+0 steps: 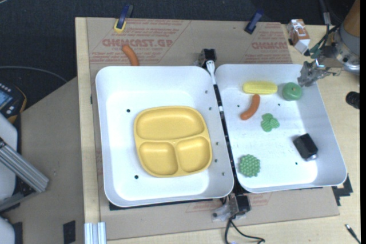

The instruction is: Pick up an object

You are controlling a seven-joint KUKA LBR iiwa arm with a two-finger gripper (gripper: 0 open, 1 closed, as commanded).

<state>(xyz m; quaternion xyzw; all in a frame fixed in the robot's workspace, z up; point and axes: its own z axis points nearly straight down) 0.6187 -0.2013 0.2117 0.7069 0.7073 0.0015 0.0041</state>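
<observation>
A: Nearest the camera, the green bumpy ball [249,165] sat low in the right bin [326,140], the black block [305,146] just up and to its right.

B: And the left bin [114,123] held the yellow divided tray [172,140]. Further back?

A: A small green broccoli piece [269,122], an orange sausage [250,107], then the yellow corn [259,87] and a round green piece [292,91] near the far rim.

B: The gripper [309,74]?

A: It hung over that far right corner, just beside the round green piece, with nothing visibly between its fingers. Apart or together, I couldn't tell.

B: The risk?

A: I judged it sat off-centre from the piece. A descent there could clip the bin wall, or nudge the round thing so it rolled away.
</observation>
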